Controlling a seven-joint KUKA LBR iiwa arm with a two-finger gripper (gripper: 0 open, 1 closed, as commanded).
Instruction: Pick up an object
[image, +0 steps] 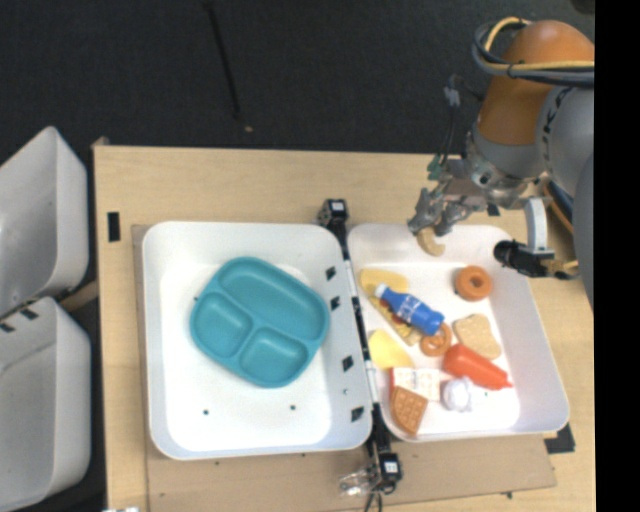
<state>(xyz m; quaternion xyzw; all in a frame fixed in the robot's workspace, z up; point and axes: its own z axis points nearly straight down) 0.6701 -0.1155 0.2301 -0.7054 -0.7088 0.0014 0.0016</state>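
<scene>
**A:** While scanning the camera view: where is the gripper (438, 222), taken from the blue bottle (410, 308)?

**B:** Up-frame of the bottle and a touch to the right, over the far corner of the right bin (545, 345). Spread or pressed together, impossible to tell from this angle.

**A:** And the likeliest thing to pick?

**B:** Small tan piece (432, 243), also up-frame of the bottle and well apart from it. Sits right at the gripper's tip, just on the bottle's side of it. Touching or merely close, hard to say, so not calling it held.

**A:** Long axis?

**B:** Too small to read with confidence; slightly curved, perhaps.

**A:** Any rivals?

**B:** Doughnut (473, 283), right of the bottle and a little up-frame, clearly farther from the tip than the tan piece. Orange carrot-like toy (478, 368) down-frame and right of the bottle, farther again.

**A:** So the coming move?

**B:** Probably near-straight down, hardly any sideways travel. Only one arm here, so no question of which is nearer.
</scene>
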